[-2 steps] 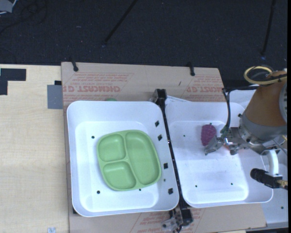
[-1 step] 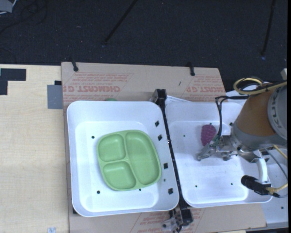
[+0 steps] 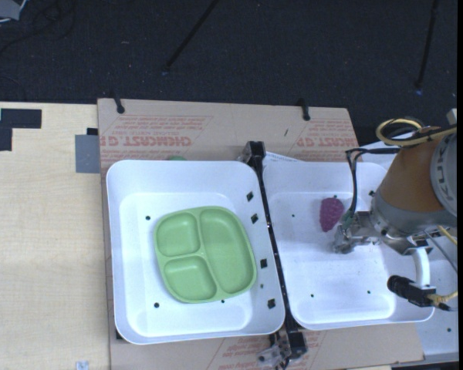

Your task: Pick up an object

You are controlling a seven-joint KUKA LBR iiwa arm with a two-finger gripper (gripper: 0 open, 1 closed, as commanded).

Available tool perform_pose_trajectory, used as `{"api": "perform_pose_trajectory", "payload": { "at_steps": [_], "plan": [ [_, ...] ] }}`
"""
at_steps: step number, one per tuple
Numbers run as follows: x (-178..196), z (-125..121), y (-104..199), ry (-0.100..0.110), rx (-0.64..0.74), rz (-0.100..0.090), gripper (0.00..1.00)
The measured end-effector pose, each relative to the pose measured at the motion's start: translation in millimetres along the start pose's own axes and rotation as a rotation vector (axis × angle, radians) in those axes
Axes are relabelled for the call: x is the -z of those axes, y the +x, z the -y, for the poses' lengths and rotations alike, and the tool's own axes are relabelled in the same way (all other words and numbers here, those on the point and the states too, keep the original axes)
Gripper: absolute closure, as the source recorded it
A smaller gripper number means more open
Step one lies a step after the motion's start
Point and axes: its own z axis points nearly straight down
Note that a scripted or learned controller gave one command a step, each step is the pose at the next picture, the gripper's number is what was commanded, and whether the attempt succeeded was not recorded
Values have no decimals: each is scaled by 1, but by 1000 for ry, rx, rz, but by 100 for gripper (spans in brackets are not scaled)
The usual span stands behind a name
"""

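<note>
A small purple object (image 3: 331, 213) lies in the right bin (image 3: 316, 299), near its upper middle. My gripper (image 3: 345, 240) hangs just below and to the right of it, low over the bin floor, with the orange band of the arm above it. In the left bin (image 3: 131, 206) a green divided plate (image 3: 205, 253) with three compartments lies flat.
A raised divider (image 3: 266, 237) separates the two bins. A black fitting with a cable (image 3: 411, 290) sits at the right bin's lower right corner. Cardboard (image 3: 216, 133) lies under both bins, with a wooden bench top to the left.
</note>
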Motion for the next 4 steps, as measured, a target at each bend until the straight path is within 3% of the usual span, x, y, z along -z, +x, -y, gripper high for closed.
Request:
{"api": "perform_pose_trajectory", "payload": {
  "at_steps": [2, 4],
  "plan": [
    [116, 10, -13, -6, -1, 3, 100],
    [185, 11, -12, -4, 5, 2, 100]
  ]
}}
